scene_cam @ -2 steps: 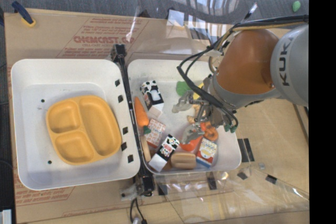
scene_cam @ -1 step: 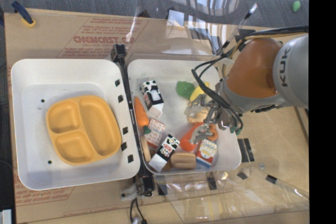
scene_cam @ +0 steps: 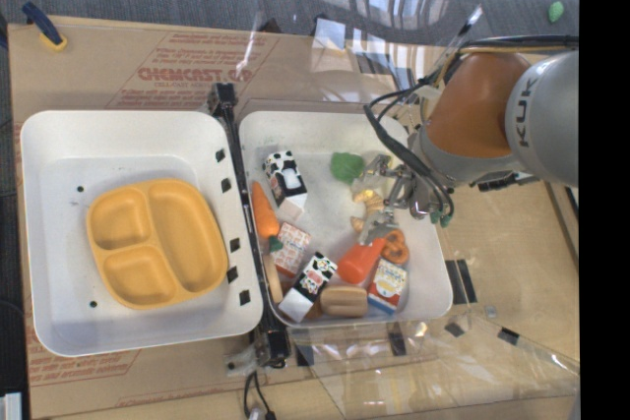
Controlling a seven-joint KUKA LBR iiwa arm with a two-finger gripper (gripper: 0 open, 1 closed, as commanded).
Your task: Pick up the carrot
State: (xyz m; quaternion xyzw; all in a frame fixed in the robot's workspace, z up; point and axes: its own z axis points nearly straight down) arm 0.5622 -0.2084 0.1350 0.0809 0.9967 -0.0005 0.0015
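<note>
Arm in from the right, orange band over the right bin [scene_cam: 433, 263]. Tool [scene_cam: 386, 208] sits low among the clutter in that bin's mid-right, near a green piece [scene_cam: 346, 165] and just above an orange bottle [scene_cam: 360, 262]. Can't tell how far the tool is spread; too blurred, and nothing clearly held. Carrot [scene_cam: 266, 210] lies w/ its long side along the right bin's left wall, well apart from the tool, btwn the wall and two cow-print cartons [scene_cam: 285, 176]. Left bin [scene_cam: 49, 152] holds a yellow divided plate [scene_cam: 155, 240]. Both bins rest on the table [scene_cam: 148, 64].
</note>
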